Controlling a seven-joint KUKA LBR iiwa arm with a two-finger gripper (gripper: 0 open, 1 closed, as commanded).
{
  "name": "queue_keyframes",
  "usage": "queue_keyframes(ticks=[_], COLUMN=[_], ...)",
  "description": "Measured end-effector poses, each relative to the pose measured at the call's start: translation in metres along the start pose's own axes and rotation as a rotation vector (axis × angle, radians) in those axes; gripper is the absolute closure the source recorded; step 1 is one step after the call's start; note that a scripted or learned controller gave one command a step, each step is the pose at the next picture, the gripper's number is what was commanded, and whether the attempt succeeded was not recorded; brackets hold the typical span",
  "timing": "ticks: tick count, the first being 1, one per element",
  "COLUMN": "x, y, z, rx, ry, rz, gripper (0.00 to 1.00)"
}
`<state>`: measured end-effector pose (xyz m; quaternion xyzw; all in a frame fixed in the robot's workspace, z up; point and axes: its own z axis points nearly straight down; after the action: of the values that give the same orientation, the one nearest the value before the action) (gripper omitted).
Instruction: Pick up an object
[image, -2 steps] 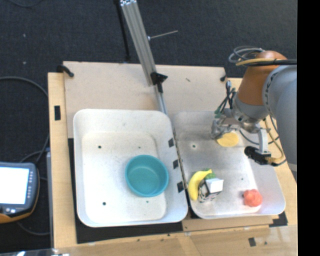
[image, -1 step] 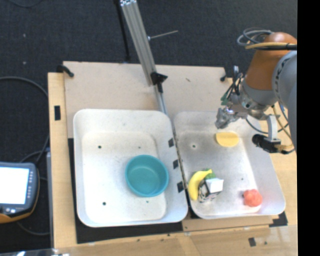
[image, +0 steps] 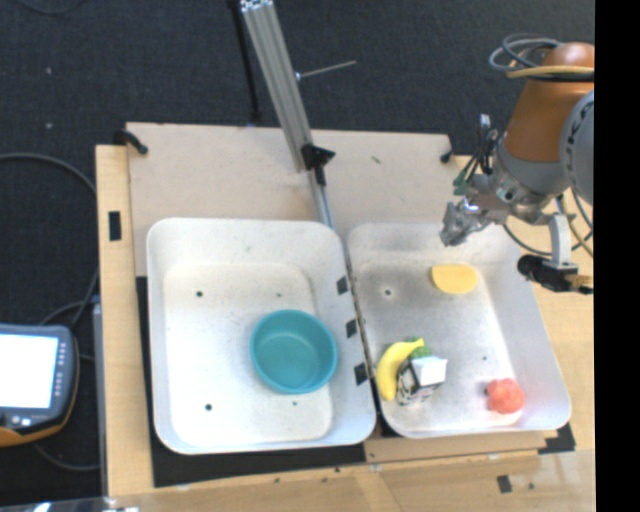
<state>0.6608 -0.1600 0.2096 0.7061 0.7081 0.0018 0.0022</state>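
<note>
The right bin (image: 520, 310) holds a flat yellow disc (image: 455, 278) near its back, a yellow banana (image: 393, 365) at the front left, a small white and grey block (image: 424, 376) against the banana, and a red ball (image: 505, 396) at the front right. A teal bowl (image: 292, 350) sits in the left bin (image: 200, 260). My gripper (image: 458, 229) hangs above the back edge of the right bin, a little behind the yellow disc, with nothing seen between its fingers.
A slanted metal pole (image: 290, 100) rises from behind the seam between the bins. A tablet (image: 30, 375) lies off the bench at the far left. Bare bin floor lies between the disc and the banana.
</note>
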Motion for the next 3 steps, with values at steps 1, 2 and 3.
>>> queue_keyframes(ticks=[1, 2, 3], x=[0.051, 0.108, 0.162], y=[-0.009, -0.012, -0.023], z=[-0.018, -0.015, -0.011], rx=[0.004, 0.006, 0.006], ry=[0.003, 0.002, 0.002], rz=[-0.004, -0.004, -0.004], gripper=[1.0, 1.0, 1.0])
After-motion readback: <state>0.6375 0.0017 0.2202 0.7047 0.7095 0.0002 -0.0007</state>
